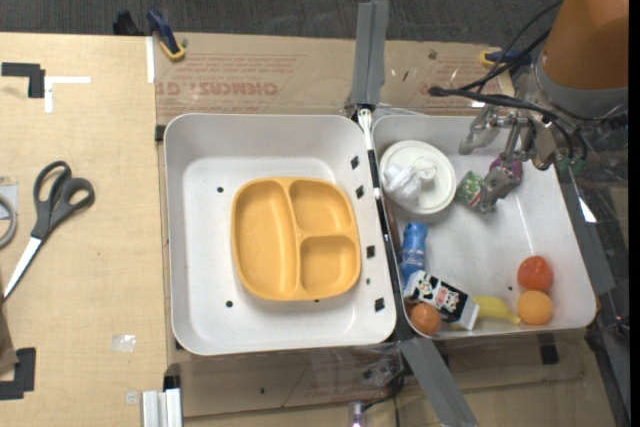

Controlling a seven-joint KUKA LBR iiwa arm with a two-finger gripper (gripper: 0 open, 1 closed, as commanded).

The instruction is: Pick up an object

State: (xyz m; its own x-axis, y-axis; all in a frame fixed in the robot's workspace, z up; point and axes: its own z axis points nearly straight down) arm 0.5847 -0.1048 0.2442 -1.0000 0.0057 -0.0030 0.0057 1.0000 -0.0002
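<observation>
Here we saw the arm [590,25] reaching in from the right, with its end effector [510,147] hanging over the far part of the right bin [560,215]. We judged it was placed there because that bin held all the loose things worth picking. Just below its fingers [515,143] sat a small grey-green object [490,187]; it seemed to touch or nearly touch them, yet we could not tell whether it was gripped or merely lying on the bin floor. Nor could we tell whether the end effector was open or closed.

Left of that object, a white lid [418,177] lay against the bin's left wall. Nearer along that wall came a blue bottle [412,250], then a black-and-white carton [440,295], a brown ball [425,317] and a banana [495,311] along the near edge. At the near right corner sat a red ball [535,272] with an orange [535,307] just beside it.

The left bin [190,245] held a yellow divided tray [297,238], lying flat in its middle. Scissors [48,210] lay on the table [80,315], well left of both bins.
</observation>
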